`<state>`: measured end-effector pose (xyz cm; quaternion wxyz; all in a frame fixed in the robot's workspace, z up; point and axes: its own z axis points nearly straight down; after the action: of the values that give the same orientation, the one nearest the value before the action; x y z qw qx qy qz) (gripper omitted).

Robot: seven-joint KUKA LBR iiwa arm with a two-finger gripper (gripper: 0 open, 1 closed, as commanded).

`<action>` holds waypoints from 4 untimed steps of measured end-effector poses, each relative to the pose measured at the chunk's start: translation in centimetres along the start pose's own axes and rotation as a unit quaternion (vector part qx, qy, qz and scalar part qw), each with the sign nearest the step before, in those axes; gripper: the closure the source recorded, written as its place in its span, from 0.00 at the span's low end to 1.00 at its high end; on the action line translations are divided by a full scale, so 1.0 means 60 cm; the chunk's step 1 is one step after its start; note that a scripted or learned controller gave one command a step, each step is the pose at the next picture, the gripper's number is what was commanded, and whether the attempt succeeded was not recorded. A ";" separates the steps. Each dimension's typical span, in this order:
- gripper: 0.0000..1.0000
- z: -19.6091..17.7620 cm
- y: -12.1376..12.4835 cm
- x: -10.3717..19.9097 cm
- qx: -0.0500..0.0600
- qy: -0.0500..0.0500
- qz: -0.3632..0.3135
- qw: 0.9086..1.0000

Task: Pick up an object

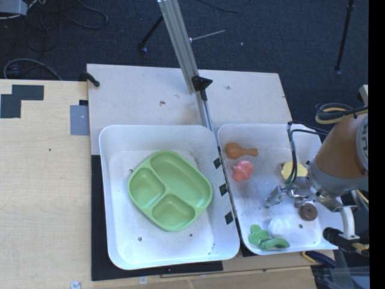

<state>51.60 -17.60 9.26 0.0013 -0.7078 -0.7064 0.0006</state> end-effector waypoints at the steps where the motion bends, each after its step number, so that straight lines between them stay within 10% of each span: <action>1: 1.00 -0.018 -0.001 -0.002 0.001 0.000 0.002 1.000; 3: 1.00 -0.207 -0.008 -0.015 -0.003 -0.001 -0.002 1.000; 4: 1.00 -0.189 -0.009 -0.015 0.001 0.000 -0.001 1.000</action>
<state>51.11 -18.49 20.61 0.0019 -0.7070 -0.7072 0.0012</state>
